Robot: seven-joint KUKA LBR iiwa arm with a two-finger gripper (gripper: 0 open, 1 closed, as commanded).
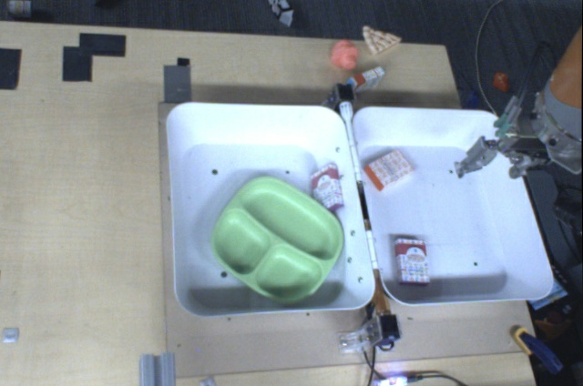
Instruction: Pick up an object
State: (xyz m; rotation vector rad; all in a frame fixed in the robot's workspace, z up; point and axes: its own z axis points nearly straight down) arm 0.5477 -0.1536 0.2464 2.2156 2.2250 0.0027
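camera view | pincer (pixel 475 158) over right bin (pixel 510 220) | opening: cannot tell | touching nothing

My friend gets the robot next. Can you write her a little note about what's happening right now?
Gripper: hanging over the right bin near its far right side, holding nothing that I can see.
Right bin: an orange and white box near the divider, and a red and white box toward the near edge.
Left bin: a green divided tray, with a small red and white packet beside its upper right edge.
Done: nothing picked up yet.
Left: choose an object, lower onto it, grip and lift. The orange and white box looks closest.
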